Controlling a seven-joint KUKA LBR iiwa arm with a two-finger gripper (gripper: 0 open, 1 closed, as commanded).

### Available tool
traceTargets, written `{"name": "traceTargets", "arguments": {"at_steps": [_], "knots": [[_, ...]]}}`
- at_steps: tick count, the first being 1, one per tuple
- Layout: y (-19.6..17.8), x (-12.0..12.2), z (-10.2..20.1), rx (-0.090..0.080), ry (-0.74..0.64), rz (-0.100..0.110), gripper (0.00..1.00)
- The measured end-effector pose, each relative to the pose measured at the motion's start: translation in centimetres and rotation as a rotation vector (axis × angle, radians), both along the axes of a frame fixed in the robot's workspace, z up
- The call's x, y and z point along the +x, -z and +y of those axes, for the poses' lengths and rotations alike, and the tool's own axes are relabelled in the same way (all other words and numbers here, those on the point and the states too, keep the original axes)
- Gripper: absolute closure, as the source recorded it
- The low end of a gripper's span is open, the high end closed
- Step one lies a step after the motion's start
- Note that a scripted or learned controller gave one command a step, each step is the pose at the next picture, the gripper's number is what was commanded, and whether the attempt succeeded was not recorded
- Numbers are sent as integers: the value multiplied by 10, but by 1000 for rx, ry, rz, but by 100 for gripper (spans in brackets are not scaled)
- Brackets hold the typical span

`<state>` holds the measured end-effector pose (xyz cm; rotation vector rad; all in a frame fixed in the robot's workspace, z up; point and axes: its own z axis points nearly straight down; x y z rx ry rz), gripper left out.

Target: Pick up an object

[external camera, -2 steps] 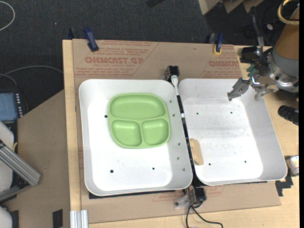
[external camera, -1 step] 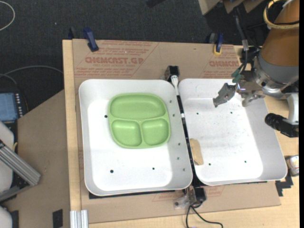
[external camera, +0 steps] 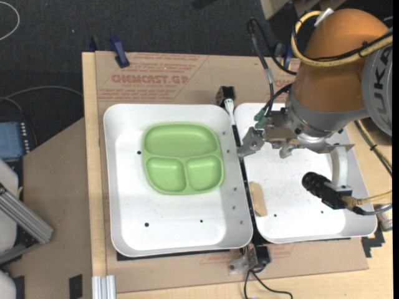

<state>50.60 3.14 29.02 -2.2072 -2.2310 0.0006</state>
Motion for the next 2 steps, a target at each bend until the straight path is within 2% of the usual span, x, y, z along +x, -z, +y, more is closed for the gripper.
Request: {"name": "traceTargets", "arguments": {"at_steps": [1,2], "knots": [[-122,-27,72,4,0,-17,0],[-126,-26,68,-2,9,-6,100]]}}
